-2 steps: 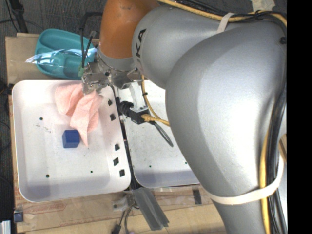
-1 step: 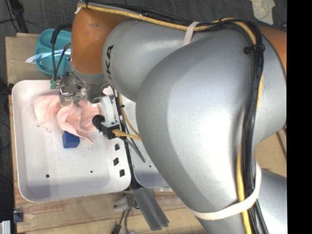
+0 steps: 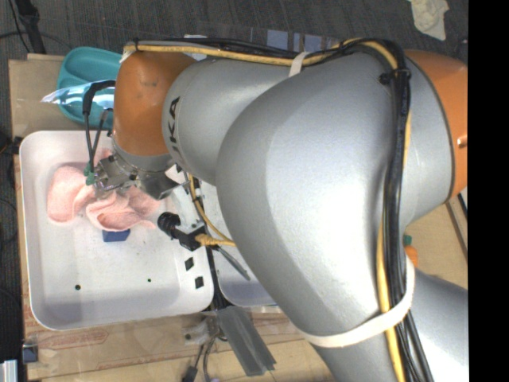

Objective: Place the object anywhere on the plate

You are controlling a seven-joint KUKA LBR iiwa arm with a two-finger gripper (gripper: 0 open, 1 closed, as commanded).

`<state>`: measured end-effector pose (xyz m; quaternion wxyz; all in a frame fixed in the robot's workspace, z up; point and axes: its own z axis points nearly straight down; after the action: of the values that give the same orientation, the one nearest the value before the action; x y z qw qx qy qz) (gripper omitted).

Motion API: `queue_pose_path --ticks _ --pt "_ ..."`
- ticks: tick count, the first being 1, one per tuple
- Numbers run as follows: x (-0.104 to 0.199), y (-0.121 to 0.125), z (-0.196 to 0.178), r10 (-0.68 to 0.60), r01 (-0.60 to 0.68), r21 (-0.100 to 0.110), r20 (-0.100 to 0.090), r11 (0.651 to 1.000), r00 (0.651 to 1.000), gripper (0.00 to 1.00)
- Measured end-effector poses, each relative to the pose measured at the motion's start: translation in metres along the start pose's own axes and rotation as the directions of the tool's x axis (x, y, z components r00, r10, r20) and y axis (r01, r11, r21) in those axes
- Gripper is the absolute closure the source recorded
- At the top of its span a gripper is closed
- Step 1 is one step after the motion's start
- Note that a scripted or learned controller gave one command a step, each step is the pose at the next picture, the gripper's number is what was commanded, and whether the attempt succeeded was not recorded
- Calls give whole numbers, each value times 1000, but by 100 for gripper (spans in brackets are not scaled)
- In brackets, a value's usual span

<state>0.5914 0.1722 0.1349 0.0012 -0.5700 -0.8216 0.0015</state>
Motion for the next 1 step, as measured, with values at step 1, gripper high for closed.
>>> queue_pose_path --ticks 1 --pt "-53 49 43 94 -94 -2 0 996 996 100"
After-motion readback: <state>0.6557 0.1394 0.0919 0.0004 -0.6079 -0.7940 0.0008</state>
